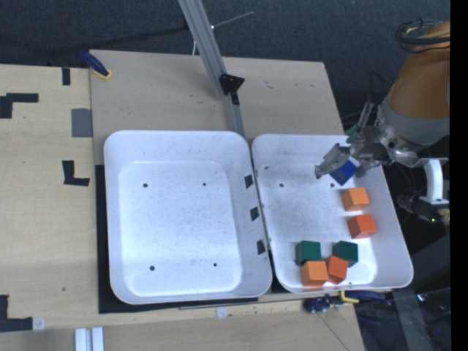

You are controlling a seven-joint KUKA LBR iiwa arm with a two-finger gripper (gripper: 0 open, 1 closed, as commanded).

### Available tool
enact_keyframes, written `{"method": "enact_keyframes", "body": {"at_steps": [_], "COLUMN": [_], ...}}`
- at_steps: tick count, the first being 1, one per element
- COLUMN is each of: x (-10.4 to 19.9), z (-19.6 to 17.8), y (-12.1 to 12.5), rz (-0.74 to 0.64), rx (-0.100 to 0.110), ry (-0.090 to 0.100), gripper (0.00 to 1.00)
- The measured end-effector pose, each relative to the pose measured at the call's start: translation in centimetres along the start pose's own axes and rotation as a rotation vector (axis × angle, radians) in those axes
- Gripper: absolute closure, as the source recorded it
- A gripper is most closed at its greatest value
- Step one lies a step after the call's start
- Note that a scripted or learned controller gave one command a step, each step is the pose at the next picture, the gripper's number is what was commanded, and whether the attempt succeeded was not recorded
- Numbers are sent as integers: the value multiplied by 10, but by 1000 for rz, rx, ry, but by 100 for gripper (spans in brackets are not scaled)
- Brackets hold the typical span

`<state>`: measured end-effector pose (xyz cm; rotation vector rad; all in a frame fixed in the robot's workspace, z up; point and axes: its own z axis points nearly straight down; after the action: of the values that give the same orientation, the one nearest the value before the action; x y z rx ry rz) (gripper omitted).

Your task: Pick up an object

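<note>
We see the hand (344, 163) clamped on a blue block (342, 172) at two o'clock in the right bin (287, 196); next, we judge, a straight lift clear.

One fixed camera looks down at a slant on both white bins (252, 152) from above.

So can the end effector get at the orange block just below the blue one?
Probably yes: the end effector hovers by the blue block in the right bin, and the orange block beside it lies uncovered, apart from its neighbours.
</note>
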<state>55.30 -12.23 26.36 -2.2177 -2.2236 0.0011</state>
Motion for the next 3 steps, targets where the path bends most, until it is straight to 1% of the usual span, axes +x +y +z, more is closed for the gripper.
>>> {"method": "enact_keyframes", "body": {"at_steps": [1,2,3], "x": [0,7,1], "z": [0,47,93], "y": [0,1,2], "rz": [0,1,2], "rx": [0,5,5], "ry": [0,0,-1], "gripper": [0,0,0]}}
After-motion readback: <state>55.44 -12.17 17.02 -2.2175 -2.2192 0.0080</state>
